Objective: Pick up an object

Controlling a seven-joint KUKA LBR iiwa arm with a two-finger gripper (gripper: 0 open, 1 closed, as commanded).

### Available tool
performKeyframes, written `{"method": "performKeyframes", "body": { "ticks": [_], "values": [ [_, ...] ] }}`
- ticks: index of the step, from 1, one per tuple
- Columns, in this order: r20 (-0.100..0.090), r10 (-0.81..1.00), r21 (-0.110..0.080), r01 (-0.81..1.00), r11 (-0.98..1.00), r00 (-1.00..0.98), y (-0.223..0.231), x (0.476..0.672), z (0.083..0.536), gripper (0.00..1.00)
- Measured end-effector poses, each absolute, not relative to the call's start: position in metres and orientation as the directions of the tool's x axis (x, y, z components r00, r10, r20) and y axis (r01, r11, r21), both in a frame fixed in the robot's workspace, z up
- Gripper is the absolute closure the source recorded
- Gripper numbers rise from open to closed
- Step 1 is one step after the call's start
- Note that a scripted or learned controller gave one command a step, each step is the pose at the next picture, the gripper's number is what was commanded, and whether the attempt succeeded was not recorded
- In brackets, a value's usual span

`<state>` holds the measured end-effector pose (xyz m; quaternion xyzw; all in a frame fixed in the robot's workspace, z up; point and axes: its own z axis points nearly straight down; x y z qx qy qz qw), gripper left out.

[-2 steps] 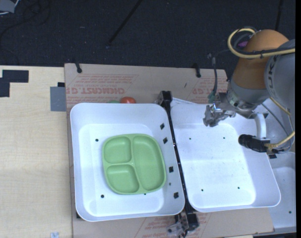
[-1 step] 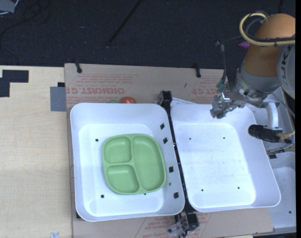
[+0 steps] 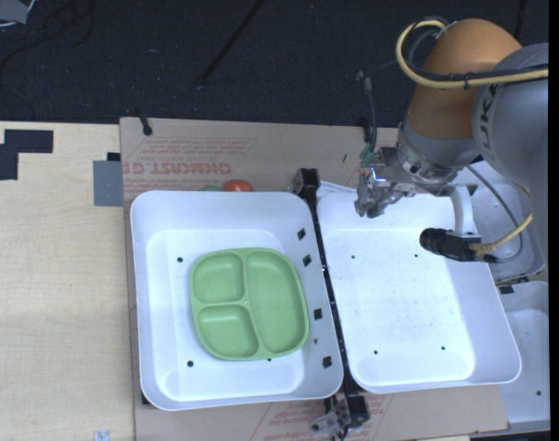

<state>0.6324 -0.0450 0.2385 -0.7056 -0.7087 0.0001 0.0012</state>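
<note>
Even overhead light is falling on my bench, and both white bins (image 3: 160, 246) are glaring slightly, nearly washing out. The floor (image 3: 215, 35) beyond is sinking into darkness. Shadows are lying soft and short. The picture is looking grainy, and my wrist hardware is blurring a little.

The claw (image 3: 373, 197) is small and blurred; its finger spacing cannot be judged. Well left of it, a red object (image 3: 237, 186) is largely hidden behind the left bin's (image 3: 155, 246) far rim. Right of the claw, the arm (image 3: 500, 90) is cut off by the frame edge.
</note>
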Motion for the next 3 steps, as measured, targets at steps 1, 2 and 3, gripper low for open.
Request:
{"method": "performKeyframes", "body": {
  "ticks": [1, 2, 3],
  "values": [
    [0.002, 1.0, -0.001, 1.0, 0.005, -0.005, 0.011, 0.64, 0.24, 1.0],
    [0.001, 1.0, -0.004, 1.0, 0.004, -0.004, 0.053, 0.634, 0.234, 1.0],
    [0.001, 1.0, -0.006, 1.0, 0.004, -0.004, 0.107, 0.63, 0.218, 1.0]
  ]
}}
